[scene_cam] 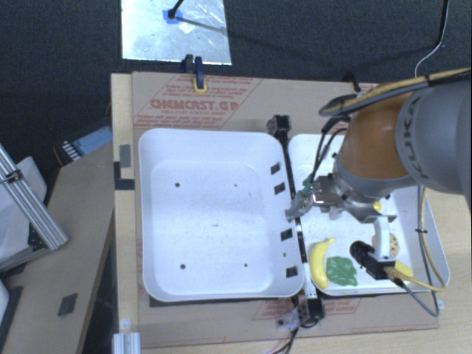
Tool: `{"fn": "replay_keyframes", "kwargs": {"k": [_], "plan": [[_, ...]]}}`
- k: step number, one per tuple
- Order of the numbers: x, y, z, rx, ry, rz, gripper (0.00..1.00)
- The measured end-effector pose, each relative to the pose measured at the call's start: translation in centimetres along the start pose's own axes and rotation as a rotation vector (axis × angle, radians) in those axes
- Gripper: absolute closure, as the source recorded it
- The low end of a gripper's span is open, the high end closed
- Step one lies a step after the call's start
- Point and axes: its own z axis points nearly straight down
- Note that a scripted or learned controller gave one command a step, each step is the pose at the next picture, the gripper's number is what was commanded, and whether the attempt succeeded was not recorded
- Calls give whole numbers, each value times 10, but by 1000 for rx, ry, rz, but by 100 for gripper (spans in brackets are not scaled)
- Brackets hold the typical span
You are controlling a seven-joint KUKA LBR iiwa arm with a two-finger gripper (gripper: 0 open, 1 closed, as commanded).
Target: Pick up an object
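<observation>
The metal tip of the fingers (302, 202) pokes out from under the grey wrist. It sits right at the black-clipped divider, on the side of the shallow white right-hand bin (305, 150). I cannot tell whether they are spread or closed, because the wrist and orange band cover most of them and what shows is a blurred bit of metal. Nothing can be seen held between them.

Everything worth picking lies in that same bin, toward the view's lower edge from the fingers. Nearest is a yellow, banana-shaped plastic toy (319, 262), below the fingers and slightly toward the arm's side. Its long axis runs roughly parallel to the divider, with a gentle curve and its upper tip bending toward the arm. Touching its far flank, farther from the fingers, is a green, crumpled soft piece (341, 270). A pale, round, biscuit-like thing (384, 242) lies farther out again, partly hidden by the robot's own hardware.

The large white left-hand bin (214, 212), across the divider from the fingers, offers no target. Both bins rest on the brown cardboard-covered tabletop (199, 103).

The banana looks like the likeliest pick. The move would be a short shift along the divider toward the view's lower edge, closing across the toy's narrow width, not along its length. The risks I see are the divider wall close beside it and the green piece pressed against it, either of which could foul one side of the grasp.
</observation>
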Motion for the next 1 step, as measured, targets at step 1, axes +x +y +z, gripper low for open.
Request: {"fn": "replay_keyframes", "kwargs": {"k": [1], "plan": [[57, -30, -105, -27, 3, -11, 0]]}}
